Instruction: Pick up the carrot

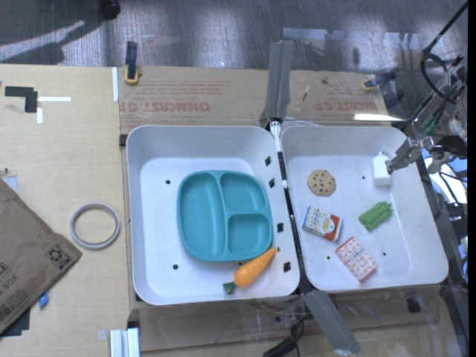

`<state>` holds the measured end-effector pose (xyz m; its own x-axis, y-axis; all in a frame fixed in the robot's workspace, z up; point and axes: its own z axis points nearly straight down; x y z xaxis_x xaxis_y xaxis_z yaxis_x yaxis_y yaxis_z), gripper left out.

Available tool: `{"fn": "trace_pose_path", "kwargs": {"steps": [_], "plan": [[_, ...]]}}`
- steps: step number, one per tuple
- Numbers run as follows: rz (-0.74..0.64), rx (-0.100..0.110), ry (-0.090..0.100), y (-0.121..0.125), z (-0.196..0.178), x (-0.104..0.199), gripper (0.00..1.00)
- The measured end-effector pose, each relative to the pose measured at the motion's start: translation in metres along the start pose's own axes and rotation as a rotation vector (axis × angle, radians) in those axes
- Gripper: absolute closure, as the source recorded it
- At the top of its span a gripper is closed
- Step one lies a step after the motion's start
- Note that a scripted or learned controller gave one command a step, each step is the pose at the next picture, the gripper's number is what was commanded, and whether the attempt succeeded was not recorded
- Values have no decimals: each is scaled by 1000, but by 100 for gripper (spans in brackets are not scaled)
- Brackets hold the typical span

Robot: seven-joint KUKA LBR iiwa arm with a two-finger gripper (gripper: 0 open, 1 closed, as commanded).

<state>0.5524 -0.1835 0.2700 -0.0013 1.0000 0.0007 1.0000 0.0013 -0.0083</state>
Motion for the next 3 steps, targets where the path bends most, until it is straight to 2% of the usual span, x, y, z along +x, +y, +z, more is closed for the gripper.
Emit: {"fn": "trace_pose_path", "kwargs": {"steps": [1,2,3], "plan": [[-35,-7,-3,40,-147,-1,0],[229,-4,-1,23,-117,17,0],[368,-5,-1,106,-163,-27,0]]}}
